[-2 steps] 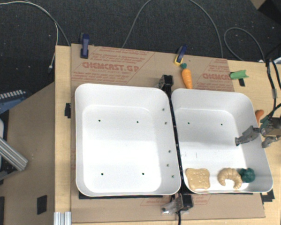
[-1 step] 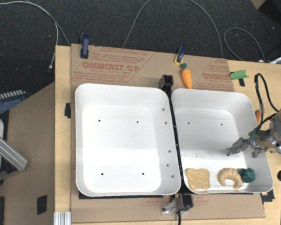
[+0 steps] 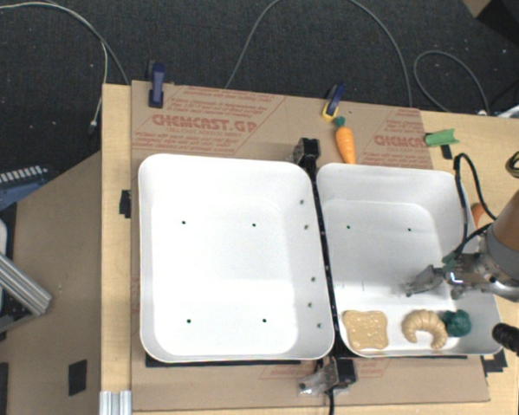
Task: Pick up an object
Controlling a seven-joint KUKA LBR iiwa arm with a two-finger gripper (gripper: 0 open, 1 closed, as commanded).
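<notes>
In the right bin (image 3: pixel 376 208), along its front edge, lie a tan slice of toast (image 3: pixel 364 329), a beige croissant (image 3: pixel 427 327) and a small dark green object (image 3: pixel 457 323) beside it. My gripper (image 3: pixel 431 279) hangs low over the right part of that bin, just above and behind the croissant, its fingers spread open and pointing left. Nothing sits between the fingers.
The left bin (image 3: pixel 231 257) sits beside the right one. An orange carrot (image 3: pixel 344 143) lies on the cardboard behind the right bin. Blue clamps (image 3: pixel 156 82) and a green clip (image 3: pixel 440 137) hold the board's far edge. A black cable (image 3: pixel 465 183) runs to the wrist.
</notes>
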